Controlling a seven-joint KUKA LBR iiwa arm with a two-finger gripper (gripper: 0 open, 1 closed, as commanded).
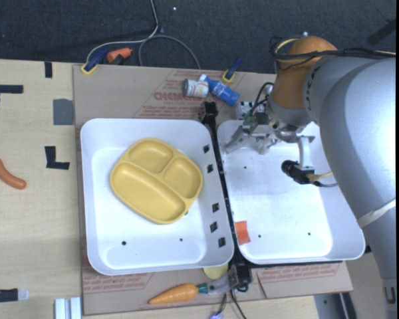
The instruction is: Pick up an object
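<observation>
The big grey arm (359,131) covered much of the right bin (286,244), and its far side ran off the picture. The tool (253,138) hung low over the far left corner of that bin. It was small and tangled with wires, so I could not tell how far open it was, or if it had hold of anything.

A small orange block (241,231) lay in the right bin, well nearer the camera than the tool, beside the wall between the bins. To the tool's left, the left bin (100,244) held a yellow tray (156,180) with three parts.

Just behind the tool, a blue and white bottle (211,89) lay on the brown board (153,92). A toy carrot (174,294) lay by the near edge. Far left, a toy sausage (8,173) lay on the pale wooden worktop (26,231). Behind it all the floor (66,12) was dark.
</observation>
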